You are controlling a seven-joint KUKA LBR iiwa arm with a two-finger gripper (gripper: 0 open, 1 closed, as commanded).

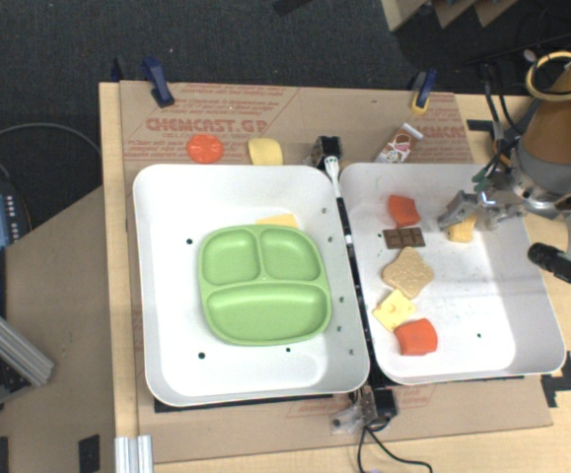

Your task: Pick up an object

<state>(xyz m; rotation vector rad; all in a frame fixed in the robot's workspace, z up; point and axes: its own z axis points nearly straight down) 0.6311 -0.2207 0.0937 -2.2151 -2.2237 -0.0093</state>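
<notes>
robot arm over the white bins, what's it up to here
The arm reaches in from the right and its gripper sits low over the right bin, at a small yellow piece near the bin's upper edge. Whether it has gripped the piece is unclear. More toy food lies in that bin: an orange block, a brown bar, a cracker, a cheese slice and a red-orange piece. The left bin holds a green divided plate.
</notes>
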